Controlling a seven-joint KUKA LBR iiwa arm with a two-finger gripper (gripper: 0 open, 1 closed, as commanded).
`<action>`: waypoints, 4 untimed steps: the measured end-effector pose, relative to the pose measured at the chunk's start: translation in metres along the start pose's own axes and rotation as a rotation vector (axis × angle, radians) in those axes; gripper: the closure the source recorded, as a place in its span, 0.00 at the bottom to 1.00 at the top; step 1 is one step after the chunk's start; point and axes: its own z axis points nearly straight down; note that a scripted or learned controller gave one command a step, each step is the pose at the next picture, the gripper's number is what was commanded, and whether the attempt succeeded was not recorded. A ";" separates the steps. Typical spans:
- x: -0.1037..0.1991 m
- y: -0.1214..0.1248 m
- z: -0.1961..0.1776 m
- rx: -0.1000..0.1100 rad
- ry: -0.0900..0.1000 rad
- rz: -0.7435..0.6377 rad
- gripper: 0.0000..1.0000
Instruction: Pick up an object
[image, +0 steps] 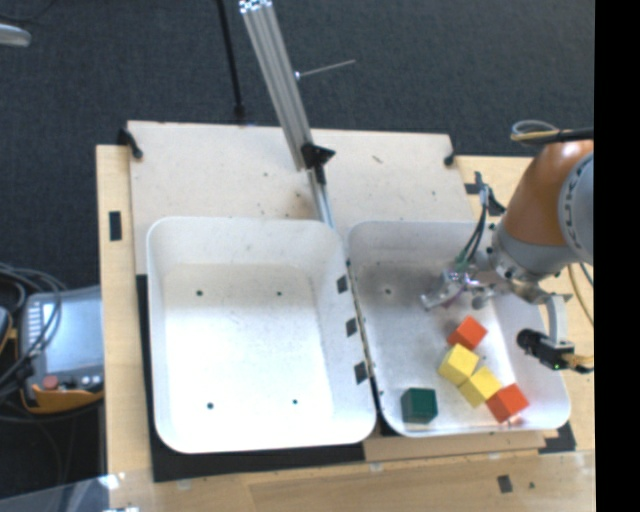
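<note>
In the right bin (400, 260) lie an orange block (469, 332), two yellow blocks (460, 363) (483, 384), a second orange-red block (508, 402) and a dark green cube (419, 404). The blocks form a diagonal row toward the bin's front right corner; the green cube sits apart near the front wall. My gripper (452, 290) hangs over the right bin, just above and to the left of the upper orange block. Nothing is visible between its fingers.
The left bin (250, 330) stands beside the right one. A slanted aluminium bar (285, 90) rises behind the bins. A grey device with cables (60, 345) sits off the bench's left edge. My arm's orange band (545, 195) is at the right.
</note>
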 end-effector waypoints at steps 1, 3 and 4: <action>-0.002 0.001 0.024 -0.005 -0.002 0.002 0.00; -0.001 0.003 -0.032 -0.009 0.000 0.000 1.00; -0.003 0.004 -0.087 -0.012 -0.001 -0.002 1.00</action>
